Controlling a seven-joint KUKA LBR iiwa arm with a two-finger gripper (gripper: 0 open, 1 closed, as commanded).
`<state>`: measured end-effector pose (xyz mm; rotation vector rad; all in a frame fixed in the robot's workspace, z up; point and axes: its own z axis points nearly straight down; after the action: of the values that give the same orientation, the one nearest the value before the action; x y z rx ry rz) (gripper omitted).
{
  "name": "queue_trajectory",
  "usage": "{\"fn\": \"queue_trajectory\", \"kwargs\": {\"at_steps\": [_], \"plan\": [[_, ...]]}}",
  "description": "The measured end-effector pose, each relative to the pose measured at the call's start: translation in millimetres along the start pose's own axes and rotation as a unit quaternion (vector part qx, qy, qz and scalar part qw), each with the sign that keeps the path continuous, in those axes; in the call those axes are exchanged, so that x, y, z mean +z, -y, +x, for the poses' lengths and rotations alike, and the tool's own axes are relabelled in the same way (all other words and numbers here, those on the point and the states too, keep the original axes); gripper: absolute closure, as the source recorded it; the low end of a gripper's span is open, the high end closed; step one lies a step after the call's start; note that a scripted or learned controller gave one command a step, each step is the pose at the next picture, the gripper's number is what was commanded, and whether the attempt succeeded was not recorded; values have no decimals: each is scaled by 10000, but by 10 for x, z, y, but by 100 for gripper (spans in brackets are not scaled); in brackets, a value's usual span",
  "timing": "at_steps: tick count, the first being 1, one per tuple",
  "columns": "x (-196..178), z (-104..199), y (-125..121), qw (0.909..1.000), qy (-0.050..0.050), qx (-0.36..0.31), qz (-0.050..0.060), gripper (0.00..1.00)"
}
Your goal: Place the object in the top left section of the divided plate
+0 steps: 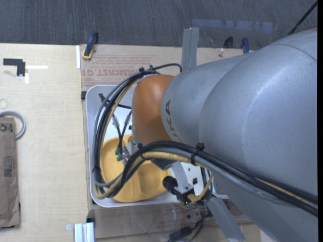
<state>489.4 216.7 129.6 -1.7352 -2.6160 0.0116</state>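
**Operator:** Report the largest items first.

**Technician:** The grey arm (252,110) enters from the right and covers most of the right half of the view. Its orange band (149,110) sits over the upper part of the white bin (90,135). The pale wooden bench (45,135) lies bare to the left of the bin. A printed cardboard sheet (121,64) lies behind the bin's far rim.

**Operator:** Location of the plate?

**Technician:** The yellow plate (113,160) lies in the white bin, towards its near end. Its left and near edges are visible. The arm and the black cables (108,110) looping down the bin's left side cover the remainder, including its upper left part.

**Operator:** Location of the object? Gripper status?

**Technician:** The object cannot be identified, because the wrist hides the area where it would be. The gripper (132,146) is low over the plate, below the orange band. Whether it is open, closed, or holding anything cannot be told.

**Operator:** Smaller items?

**Technician:** A brown paper bag (7,170) lies at the left edge of the bench, well apart from the bin. A blue clamp (91,42) stands at the cardboard's far left corner. A small black bracket (14,63) lies at the far left.
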Motion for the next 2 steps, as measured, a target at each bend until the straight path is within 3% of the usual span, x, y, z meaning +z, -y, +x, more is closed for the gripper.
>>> {"fn": "queue_trajectory", "kwargs": {"at_steps": [1,2], "plan": [[-650,-258,-358,9968,5,796,-12,100],[-949,-40,6,9977,4,677,-2,100]]}}
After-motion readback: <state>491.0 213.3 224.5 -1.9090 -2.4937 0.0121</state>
